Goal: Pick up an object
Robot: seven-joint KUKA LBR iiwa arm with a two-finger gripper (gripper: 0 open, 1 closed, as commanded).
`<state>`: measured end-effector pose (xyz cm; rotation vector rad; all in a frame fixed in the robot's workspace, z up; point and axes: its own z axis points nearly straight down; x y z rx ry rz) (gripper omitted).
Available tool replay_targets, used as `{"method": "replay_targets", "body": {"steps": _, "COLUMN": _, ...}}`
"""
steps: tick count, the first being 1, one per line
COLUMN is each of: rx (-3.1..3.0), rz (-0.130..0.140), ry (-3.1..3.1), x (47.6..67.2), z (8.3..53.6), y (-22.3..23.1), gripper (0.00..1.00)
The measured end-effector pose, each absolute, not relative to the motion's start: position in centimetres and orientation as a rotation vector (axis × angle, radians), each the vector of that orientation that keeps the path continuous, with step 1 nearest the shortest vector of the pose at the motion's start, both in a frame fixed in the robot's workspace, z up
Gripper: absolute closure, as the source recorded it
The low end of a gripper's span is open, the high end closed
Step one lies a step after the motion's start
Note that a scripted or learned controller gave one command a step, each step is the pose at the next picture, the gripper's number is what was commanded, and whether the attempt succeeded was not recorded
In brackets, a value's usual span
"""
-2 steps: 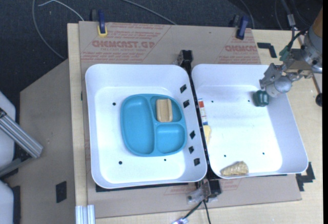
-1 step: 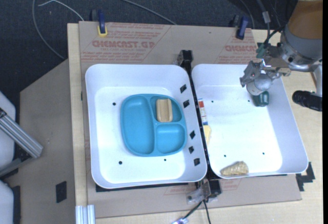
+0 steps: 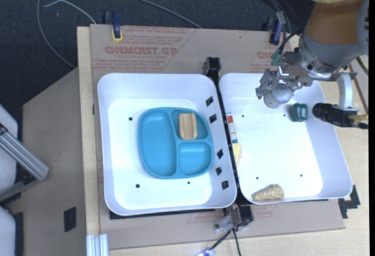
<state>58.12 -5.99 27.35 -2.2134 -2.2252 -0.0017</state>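
The grey metal end effector [image 3: 276, 92] is hanging over the right shallow white plastic bin [image 3: 328, 178], nothing visibly held; its opening cannot be told. A small teal rounded object [image 3: 299, 112] is lying just beside it, likeliest target. A tan crumpled piece [image 3: 268, 193] is resting near the front rim. The left bin [image 3: 117, 184] is holding a blue divided plate [image 3: 161, 152].

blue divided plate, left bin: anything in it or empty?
Not empty. The blue divided plate holds one tan block in its upper right compartment; its other two compartments show bare blue.
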Motion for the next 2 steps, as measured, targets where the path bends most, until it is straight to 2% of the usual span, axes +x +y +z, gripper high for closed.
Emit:
{"method": "replay_targets", "body": {"steps": 1, "rx": -2.21, "rz": 0.0, "ry": -2.226, "x": 57.6, "z": 25.6, "y": -0.1, "gripper": 1.0}}
{"method": "replay_targets", "body": {"steps": 2, "rx": -2.211, "rz": 0.001, "ry": -2.225, "x": 58.1, "z": 24.0, "y": 5.7, "gripper": 1.0}}
